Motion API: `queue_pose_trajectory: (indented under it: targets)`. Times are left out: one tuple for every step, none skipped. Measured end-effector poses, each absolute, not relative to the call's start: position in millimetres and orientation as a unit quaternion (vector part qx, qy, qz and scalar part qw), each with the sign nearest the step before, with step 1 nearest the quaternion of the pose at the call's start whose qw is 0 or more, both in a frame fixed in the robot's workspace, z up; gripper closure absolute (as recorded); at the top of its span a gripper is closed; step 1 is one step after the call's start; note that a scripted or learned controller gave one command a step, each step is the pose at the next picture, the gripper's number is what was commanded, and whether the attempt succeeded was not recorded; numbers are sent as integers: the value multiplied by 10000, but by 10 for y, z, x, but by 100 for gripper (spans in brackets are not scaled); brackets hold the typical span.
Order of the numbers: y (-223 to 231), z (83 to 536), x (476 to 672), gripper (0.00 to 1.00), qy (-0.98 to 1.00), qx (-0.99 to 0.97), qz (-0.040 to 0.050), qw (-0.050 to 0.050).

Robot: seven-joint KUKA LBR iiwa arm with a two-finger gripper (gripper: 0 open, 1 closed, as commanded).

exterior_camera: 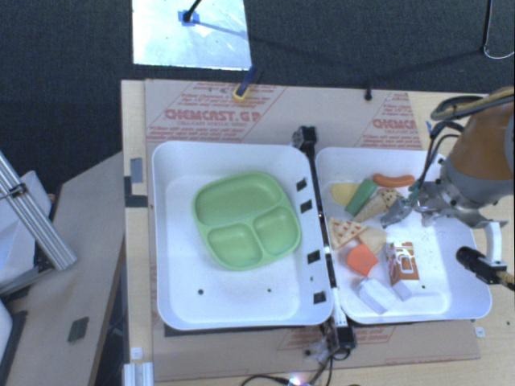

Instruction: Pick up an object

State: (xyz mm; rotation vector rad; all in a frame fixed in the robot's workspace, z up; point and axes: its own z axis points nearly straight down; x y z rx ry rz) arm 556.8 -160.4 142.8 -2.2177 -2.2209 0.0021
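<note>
Dark carpet (64, 63) all round, with a shiny metal sheet (191, 22) lying on it beyond the far edge of the surface (137, 240). Pale wooden surface, topped by a brown board (265, 111) printed in red letters. A yellow clip (241, 92) at the board's far edge. An aluminium bar (36, 223) leaning in at the left.

Two white bins side by side on the board, split by a black-tabbed divider (315, 223). Left bin (173, 296): a green sectioned plate (245, 219) lying flat near the middle. Right bin (463, 296): a heap of small things towards its left half. At the far end a sausage (393, 180), a yellow piece (344, 191), a green block (361, 196). Below these a cracker wedge (348, 232), an orange cube (361, 259), a small carton (402, 262), a white block (375, 296) nearest the front rim.

Arm (483, 159) reaching in from the right, low over the right bin. Gripper (400, 208) down among the things, just beside a tan wedge (372, 209) and below the sausage. Cannot tell how it stands or whether anything is held; too small and cluttered there.
</note>
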Motion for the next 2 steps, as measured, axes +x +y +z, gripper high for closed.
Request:
queue_pose_trajectory:
  targets:
    - [-1618, 946, 5595, 0, -7066, -7076, -16, -42]
    - [-1610, 1086, 5619, 100, -7072, -7070, -45, -61]
